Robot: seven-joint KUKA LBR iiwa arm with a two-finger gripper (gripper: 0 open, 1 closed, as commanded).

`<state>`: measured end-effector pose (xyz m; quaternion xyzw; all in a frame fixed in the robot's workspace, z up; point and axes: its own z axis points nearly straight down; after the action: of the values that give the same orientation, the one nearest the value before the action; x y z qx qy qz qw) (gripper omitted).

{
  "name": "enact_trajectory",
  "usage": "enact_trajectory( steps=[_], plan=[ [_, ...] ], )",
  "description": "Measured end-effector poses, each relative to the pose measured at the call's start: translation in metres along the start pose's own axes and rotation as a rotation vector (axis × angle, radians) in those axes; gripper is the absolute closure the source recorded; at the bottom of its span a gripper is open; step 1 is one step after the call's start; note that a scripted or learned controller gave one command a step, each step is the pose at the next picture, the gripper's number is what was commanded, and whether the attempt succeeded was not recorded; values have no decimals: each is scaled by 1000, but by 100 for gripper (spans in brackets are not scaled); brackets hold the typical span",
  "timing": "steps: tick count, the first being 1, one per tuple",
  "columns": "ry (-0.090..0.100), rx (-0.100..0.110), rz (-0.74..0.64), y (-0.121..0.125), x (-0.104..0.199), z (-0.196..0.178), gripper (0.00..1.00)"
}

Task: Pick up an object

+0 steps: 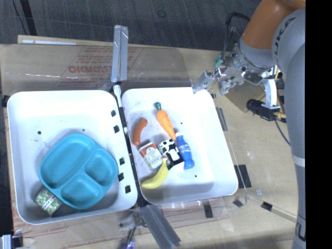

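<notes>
Above the far right corner of the right bin (pixel 220 139), the gripper (pixel 210 81) hangs with nothing between its jaws; how wide they stand I cannot tell. Carrot (pixel 165 121), banana (pixel 155 178) and blue bottle (pixel 184 152) lie together in this bin. The approach step is in hand; next it must descend over one object.

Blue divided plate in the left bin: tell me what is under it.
A small green patterned package pokes out from under the blue divided plate's lower-left edge, on the left bin floor. Its remaining part, and anything else beneath, is covered.
</notes>
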<state>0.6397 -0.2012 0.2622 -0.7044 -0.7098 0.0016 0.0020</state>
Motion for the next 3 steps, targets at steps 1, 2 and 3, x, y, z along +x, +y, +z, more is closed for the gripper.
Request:
enact_trajectory(
  steps=[1,2,3],
  plan=[
    [1,1,-16,-3,35,138,0],
    [0,-1,15,-16,23,170,0],
    [0,1,10,-16,24,160,100]
  ],
)
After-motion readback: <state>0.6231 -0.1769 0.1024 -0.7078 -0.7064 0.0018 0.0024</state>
